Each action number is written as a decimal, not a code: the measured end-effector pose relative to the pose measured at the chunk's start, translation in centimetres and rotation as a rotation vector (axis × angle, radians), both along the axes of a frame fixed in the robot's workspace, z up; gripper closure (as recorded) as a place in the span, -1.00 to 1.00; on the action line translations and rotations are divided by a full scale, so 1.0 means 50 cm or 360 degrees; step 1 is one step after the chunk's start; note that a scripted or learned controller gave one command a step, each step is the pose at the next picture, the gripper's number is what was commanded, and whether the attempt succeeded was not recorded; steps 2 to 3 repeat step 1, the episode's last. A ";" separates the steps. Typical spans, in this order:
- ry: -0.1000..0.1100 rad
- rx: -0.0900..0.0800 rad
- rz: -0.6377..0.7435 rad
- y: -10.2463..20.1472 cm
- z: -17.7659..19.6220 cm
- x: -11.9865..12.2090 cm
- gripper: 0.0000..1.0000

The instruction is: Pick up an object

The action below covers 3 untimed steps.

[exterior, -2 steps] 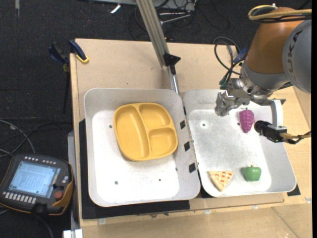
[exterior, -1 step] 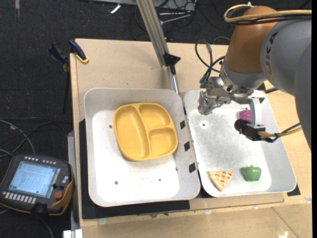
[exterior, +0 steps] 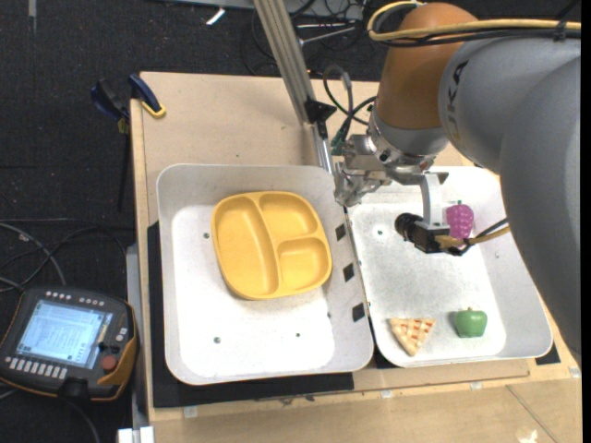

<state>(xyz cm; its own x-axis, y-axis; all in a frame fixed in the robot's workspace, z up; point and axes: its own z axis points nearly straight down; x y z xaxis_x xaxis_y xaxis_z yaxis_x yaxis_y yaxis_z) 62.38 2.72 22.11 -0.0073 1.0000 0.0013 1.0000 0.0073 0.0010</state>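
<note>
On the counter (exterior: 231, 109), the left bin (exterior: 185, 340) carries a yellow divided plate (exterior: 272, 245). The gripper (exterior: 351, 187) hangs over the far left corner of the right bin (exterior: 517, 330); whether it is open or closed I cannot tell. In this bin lie purple grapes (exterior: 460, 218) at the far side, a pizza slice (exterior: 411, 332) with its tip pointing to the near rim, and a green pepper (exterior: 470, 322) just beside it.

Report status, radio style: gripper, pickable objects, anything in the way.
Gripper at right-hand white bin's far-left corner. Purple toy grapes, orange toy pizza slice, green toy pepper lie in that bin. Nothing lies on them.
</note>
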 end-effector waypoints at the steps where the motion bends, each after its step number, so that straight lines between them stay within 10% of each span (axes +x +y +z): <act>1: -0.0003 0.0002 0.0001 0.105 0.036 0.017 1.00; 3: -0.0003 0.0002 0.0001 0.105 0.036 0.017 1.00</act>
